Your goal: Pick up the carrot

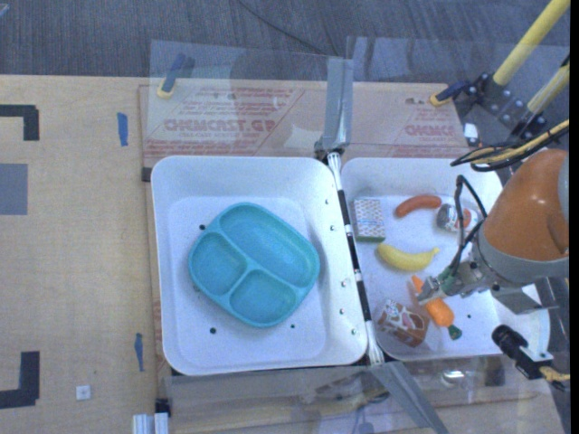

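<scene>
The carrot (441,314) lies at a slant in the right bin (479,188), near its front. Its orange body points up-left and its green top (453,332) points toward the front right. My gripper (429,291) is down over the middle of the carrot, hiding that part; orange shows on both sides of it. The carrot still rests at the level of the bin floor. The grey arm with its orange band (532,208) comes in from the right.
In the right bin, a yellow banana (406,258) lies just behind the gripper and a brown packet (404,324) sits to the carrot's left. Farther back are an orange sausage (418,205) and a checked sponge (368,220). The left bin (181,188) holds a blue divided plate (254,262).
</scene>
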{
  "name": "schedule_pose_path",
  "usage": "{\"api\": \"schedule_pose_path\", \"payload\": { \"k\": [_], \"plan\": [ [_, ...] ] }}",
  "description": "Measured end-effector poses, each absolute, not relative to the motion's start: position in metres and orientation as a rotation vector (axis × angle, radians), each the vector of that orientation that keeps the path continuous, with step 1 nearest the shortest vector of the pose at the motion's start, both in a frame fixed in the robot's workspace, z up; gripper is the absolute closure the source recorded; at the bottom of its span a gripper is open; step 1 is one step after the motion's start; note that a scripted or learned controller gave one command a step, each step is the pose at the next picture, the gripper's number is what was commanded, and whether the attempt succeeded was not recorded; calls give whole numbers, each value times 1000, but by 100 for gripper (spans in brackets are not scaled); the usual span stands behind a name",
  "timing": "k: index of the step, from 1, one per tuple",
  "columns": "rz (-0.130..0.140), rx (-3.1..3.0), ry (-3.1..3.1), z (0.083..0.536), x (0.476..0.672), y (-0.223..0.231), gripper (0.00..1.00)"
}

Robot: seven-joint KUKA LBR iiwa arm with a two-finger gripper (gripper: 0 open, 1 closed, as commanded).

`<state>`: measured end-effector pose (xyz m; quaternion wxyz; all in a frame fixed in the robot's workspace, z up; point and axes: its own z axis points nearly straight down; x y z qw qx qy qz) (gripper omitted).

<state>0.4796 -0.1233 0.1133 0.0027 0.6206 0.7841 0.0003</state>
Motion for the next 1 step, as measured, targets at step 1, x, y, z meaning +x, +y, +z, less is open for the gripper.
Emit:
{"api": "schedule_pose_path", "payload": {
  "k": [1],
  "plan": [
    [0, 1984, 2435, 194, 480, -86, 100]
  ]
}}
